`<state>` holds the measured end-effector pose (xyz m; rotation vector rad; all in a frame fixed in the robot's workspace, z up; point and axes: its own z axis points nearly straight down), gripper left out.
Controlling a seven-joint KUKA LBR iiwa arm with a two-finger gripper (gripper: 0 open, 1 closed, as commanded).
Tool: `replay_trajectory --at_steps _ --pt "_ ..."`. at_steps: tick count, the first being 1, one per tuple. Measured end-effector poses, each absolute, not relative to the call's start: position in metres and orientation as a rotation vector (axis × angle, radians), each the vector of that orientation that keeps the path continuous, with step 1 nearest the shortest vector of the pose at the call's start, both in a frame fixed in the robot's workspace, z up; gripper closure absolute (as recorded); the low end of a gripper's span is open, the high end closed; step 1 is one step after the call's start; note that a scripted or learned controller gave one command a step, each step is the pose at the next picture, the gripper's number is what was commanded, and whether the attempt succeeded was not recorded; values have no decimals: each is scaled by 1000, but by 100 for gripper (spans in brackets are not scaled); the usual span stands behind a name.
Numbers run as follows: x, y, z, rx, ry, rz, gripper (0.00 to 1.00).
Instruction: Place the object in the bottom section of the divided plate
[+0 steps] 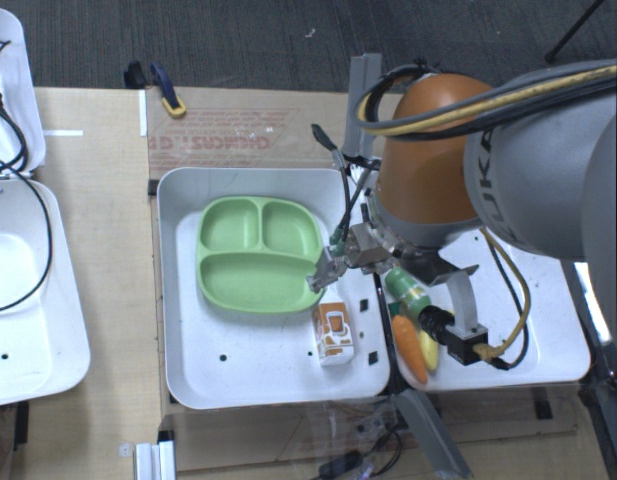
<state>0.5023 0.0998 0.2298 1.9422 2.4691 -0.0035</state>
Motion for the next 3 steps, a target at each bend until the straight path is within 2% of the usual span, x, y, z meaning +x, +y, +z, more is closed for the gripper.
replay_trajectory --at_steps 1,2,3 --pt "503 99 238 1943 2468 -7 100" --pt "488 61 301 2098 2338 -5 100" --pt "496 -10 319 2551 1832 -8 100"
